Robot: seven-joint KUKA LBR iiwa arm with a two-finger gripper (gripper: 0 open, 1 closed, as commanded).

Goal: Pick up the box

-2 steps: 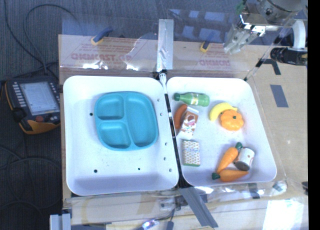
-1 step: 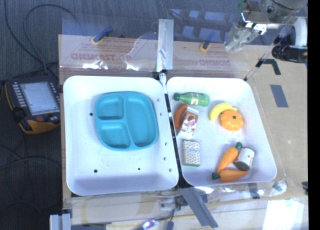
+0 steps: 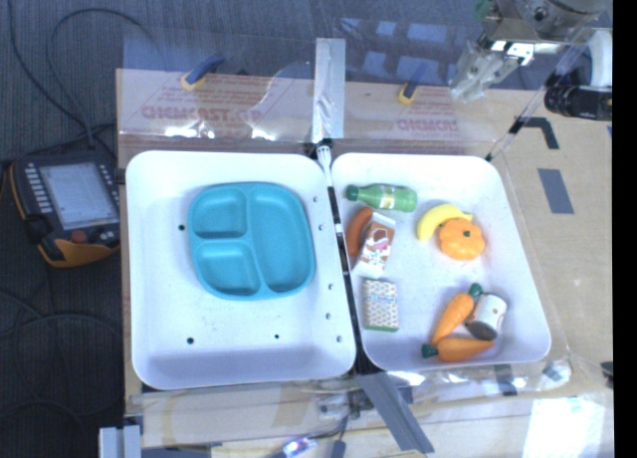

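- The box lies flat in the right bin, near the wall that splits the two bins, toward the front edge. It has a speckled green and pink top.
- Just behind it lies a small carton with a red and white picture on it, and a brown sausage sits right beside that carton. The box and the carton look close, maybe just touching.
- Farther back is a green bottle on its side. Off to the right are a banana, an orange pumpkin, two carrots and a little can.
- The left bin holds a blue plate with three parts.
- The gripper is up high, past the back of the right bin, well apart from the box. It carries nothing. I cannot tell how it is set.
- I think the job is at its very start: the arm has not reached the box yet.
- Next, the gripper needs to come forward and to the left, stop over the box, and go straight down. It should stay off the carton behind and the bin wall beside the box.
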